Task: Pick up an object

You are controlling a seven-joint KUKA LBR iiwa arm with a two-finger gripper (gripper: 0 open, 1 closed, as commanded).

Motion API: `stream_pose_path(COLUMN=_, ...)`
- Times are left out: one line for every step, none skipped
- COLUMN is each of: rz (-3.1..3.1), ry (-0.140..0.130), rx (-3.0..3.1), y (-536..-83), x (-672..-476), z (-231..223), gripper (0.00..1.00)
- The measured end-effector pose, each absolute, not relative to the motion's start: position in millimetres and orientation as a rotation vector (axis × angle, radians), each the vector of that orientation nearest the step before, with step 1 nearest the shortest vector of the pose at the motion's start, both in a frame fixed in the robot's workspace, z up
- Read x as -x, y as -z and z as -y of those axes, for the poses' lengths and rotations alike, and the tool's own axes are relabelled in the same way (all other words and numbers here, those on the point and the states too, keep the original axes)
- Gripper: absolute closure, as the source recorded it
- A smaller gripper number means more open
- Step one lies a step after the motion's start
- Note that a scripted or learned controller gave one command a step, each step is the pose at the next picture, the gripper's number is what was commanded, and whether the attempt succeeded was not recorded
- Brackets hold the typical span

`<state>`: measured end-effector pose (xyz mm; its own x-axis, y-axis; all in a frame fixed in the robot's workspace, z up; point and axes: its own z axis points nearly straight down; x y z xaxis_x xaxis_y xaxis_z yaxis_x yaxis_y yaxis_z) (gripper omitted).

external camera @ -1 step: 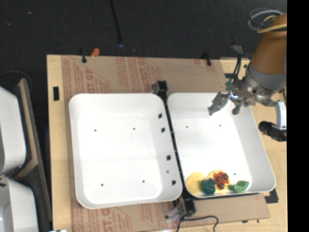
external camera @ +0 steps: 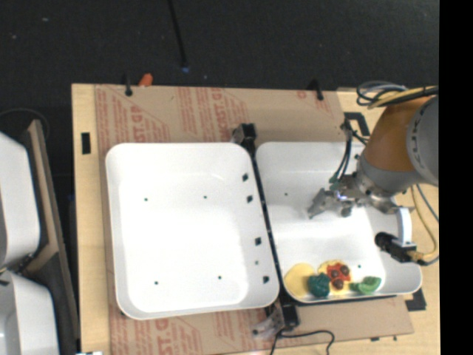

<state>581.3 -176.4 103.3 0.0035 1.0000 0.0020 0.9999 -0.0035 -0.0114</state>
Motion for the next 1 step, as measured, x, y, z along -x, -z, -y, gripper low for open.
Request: stream_pose_path(rz=2.225, ry=0.001, rx=2.216, y=-100.4, x=-565.1, z=105.3, gripper=0.0)
